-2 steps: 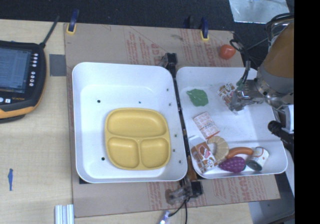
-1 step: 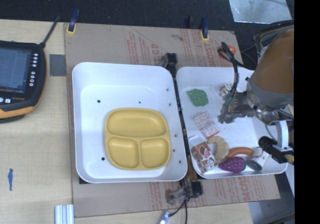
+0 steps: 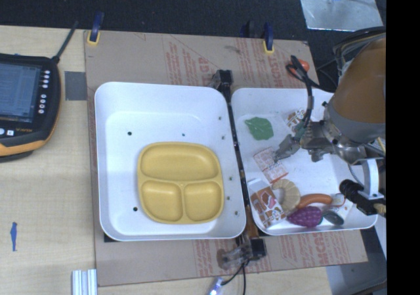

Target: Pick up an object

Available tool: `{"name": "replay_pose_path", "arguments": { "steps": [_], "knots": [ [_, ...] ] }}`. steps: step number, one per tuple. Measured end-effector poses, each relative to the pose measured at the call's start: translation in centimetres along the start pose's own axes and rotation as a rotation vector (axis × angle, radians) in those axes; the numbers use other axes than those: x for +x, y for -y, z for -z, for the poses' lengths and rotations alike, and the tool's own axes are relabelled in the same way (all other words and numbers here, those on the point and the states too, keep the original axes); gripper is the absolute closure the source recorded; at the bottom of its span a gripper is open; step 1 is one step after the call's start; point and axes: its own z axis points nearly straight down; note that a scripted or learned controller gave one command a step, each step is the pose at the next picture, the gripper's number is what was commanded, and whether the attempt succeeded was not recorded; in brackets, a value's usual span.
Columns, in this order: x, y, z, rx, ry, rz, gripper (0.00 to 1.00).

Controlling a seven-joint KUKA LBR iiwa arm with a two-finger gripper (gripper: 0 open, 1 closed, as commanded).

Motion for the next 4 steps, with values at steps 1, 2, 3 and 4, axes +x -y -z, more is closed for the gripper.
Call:
{"name": "replay_pose_path", "arguments": {
  "steps": [1,2,3,4],
  "knots": [
    [-0.6,0.6,-10.3,0.001,0.0,0.0,0.0],
    [-0.7,0.6,-9.3,0.003,0.002,0.004,1.0],
    [-5.1,0.5,-8.4,-0.002,0.0,-0.004,1.0],
    [-10.3,3.6,-2.2,-0.003,0.0,-0.003,1.0]
  ]
}}
